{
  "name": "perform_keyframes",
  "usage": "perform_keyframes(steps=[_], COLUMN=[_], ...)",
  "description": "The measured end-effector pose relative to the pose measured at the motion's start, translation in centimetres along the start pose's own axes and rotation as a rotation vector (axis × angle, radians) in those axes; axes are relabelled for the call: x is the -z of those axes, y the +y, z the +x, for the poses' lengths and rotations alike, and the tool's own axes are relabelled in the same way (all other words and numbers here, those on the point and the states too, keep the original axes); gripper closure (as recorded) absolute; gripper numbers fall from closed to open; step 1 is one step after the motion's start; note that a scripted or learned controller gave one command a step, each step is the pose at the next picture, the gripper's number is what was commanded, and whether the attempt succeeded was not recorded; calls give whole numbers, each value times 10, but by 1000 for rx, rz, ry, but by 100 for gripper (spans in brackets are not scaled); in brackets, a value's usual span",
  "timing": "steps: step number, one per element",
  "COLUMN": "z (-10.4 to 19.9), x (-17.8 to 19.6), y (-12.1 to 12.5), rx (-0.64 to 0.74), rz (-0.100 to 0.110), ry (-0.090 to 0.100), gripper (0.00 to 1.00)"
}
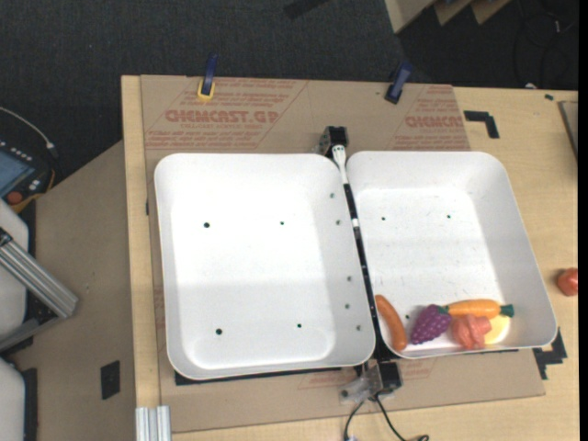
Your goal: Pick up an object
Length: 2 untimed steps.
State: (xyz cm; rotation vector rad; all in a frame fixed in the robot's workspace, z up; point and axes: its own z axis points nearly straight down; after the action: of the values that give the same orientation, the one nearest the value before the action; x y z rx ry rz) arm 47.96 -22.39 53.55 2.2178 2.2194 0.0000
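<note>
Left bin point(175, 246): bare white floor with a few small dark dots, no objects in it. The divider strip point(354, 237) runs between the two bins, which sit touching side by side on a printed brown board point(276, 108). That board is clamped at the far edge by two blue clips point(209, 73). Right bin point(441, 182): all the candidate objects are bunched in its near corner, the rest of the floor is bare. Going across that cluster, an orange elongated piece point(390, 322) lies at a slant against the bin's left wall. Just beside it are purple toy grapes point(429, 323), then a reddish-pink lump point(469, 333). An orange carrot with a green tip point(480, 308) lies along the far side of the lump, touching or nearly so. A pale yellow piece point(499, 331) is tucked at the cluster's right end; its shape is too small to tell. One small red item point(568, 283) sits outside the bins on the bench, well apart from the cluster. Progress, as judged: nothing is lifted, every object rests on a surface, so the pick looks not yet started. Approach, descent, grasp and lift are all left. How the gripper stands, open or closed, cannot be told here. The tight packing near the bin walls looks awkward; the grapes or the carrot seem the most reachable.
</note>
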Motion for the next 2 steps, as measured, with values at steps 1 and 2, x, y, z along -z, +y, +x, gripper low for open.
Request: perform_keyframes(steps=[1,2], z=[0,0], x=[0,0], y=[0,0], rx=[0,0], rz=[0,0], ry=[0,0], gripper=[100,100])
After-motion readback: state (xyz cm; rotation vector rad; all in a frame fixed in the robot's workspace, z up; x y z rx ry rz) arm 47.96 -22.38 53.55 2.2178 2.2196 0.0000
